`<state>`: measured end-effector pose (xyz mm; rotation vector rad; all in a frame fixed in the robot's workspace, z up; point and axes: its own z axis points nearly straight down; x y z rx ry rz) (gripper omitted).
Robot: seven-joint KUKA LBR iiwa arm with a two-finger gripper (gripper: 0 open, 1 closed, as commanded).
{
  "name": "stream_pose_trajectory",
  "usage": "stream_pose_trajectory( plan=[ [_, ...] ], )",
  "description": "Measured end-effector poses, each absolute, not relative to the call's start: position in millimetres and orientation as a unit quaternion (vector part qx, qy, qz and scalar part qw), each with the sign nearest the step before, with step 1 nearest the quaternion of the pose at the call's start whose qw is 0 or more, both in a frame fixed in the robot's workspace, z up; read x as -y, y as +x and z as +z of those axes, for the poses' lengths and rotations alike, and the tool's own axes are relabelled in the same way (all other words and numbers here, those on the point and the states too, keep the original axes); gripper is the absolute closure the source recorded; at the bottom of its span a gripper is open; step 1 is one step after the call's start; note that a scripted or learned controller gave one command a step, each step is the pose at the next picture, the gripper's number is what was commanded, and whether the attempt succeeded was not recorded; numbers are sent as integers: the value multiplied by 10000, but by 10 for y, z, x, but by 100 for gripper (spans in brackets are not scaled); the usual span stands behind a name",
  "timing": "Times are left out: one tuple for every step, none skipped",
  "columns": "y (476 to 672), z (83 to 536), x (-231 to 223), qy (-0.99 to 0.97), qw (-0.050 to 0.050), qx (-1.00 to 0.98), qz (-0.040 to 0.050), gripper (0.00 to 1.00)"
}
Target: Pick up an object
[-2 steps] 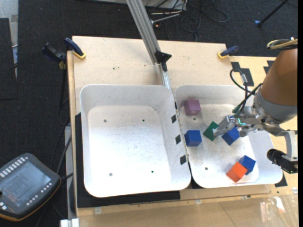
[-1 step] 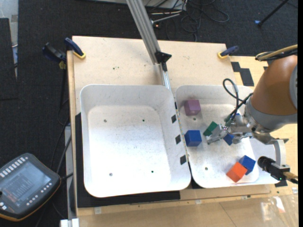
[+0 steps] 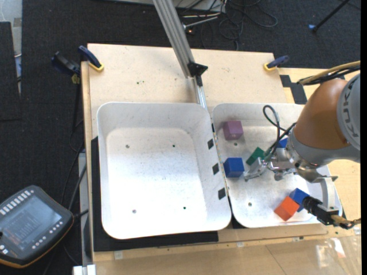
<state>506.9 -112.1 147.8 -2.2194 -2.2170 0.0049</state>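
Robotics lab: teach pendant [image 3: 30,227], cables [image 3: 241,10].

Bench [image 3: 155,76] bearing two white bins [image 3: 114,125]

Right bin: purple cube [image 3: 233,129] at back, blue cube [image 3: 233,167] nr divider, green block [image 3: 256,155] tilted, orange block [image 3: 286,209] + blue block [image 3: 298,196] touching, front.

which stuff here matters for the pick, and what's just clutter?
Job:
- pincer, low in the right bin
- green block, right beside the pincer
- blue cube
- purple cube
- orange block with a blue block touching it

Lying about:
- left bin
- teach pendant
- clamps on the board corners
- metal rail
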Motion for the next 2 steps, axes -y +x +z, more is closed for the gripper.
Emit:
stream_pose_trajectory(
  plan=[
    [5062, 947, 1117, -7075, 13, 7067, 11, 0],
    [5077, 1073, 1117, -7075, -4, 7068, -6, 100]
  ],
)
